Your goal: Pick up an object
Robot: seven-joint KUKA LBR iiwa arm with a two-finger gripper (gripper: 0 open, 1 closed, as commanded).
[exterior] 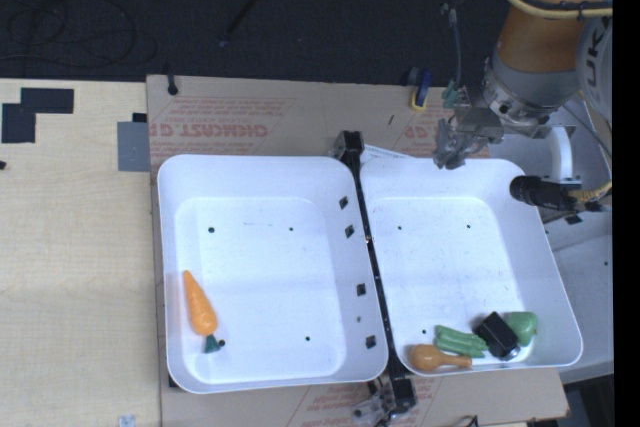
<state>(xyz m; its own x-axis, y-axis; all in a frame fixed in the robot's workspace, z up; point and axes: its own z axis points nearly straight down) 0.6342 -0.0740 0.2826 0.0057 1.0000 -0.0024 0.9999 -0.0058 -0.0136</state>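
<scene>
Nearest, along the right bin's near edge: tan toy gourd, green pea pod, black block, green piece, all bunched together. In the left bin, near-left corner: toy carrot, lying flat. Beneath both bins, printed cardboard over a pale wooden bench; beyond, dark floor with cables. Above the right bin's far edge, gripper, holding nothing visible; finger spread impossible to tell.
</scene>
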